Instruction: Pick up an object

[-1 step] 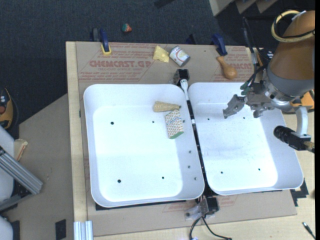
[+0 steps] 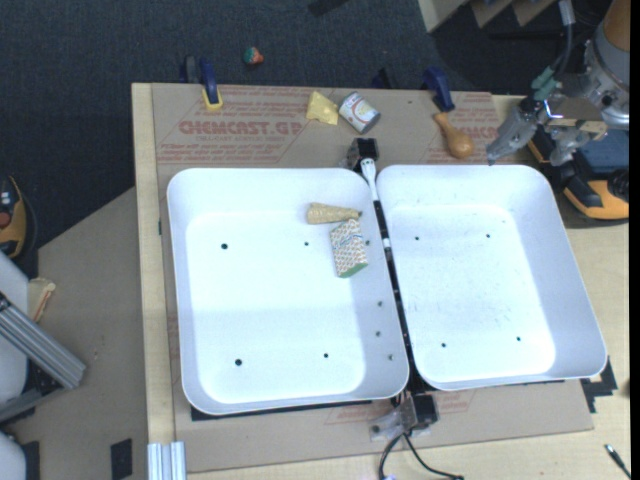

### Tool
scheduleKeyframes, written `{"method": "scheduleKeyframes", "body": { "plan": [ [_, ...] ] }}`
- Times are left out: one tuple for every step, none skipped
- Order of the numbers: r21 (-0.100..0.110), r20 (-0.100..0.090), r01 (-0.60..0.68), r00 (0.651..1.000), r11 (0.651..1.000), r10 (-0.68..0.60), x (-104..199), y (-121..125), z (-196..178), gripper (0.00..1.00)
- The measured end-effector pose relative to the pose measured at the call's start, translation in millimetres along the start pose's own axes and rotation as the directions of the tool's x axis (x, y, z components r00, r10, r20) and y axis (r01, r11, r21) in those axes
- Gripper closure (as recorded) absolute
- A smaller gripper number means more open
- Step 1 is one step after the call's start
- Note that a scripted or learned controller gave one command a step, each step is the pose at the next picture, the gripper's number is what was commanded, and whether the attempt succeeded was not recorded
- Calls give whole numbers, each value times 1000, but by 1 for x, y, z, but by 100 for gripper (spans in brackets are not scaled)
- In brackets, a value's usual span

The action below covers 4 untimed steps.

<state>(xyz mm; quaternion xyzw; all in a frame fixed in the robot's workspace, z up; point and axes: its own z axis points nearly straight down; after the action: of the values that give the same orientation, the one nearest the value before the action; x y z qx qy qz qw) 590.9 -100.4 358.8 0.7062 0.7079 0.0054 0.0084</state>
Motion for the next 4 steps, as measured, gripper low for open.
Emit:
{"method": "scheduleKeyframes", "body": {
  "plan": [
    [13, -2, -1, 1000, 1000, 1, 1, -2, -2, 100],
    [13, 4, -14, 1000, 1000, 14, -115, -33, -37, 100],
    [29, -8, 0, 1000, 1000, 0, -85, -15, 66, 100],
    [14, 1, -7, 1000, 1000, 7, -127, -57, 15, 100]
  ]
}}
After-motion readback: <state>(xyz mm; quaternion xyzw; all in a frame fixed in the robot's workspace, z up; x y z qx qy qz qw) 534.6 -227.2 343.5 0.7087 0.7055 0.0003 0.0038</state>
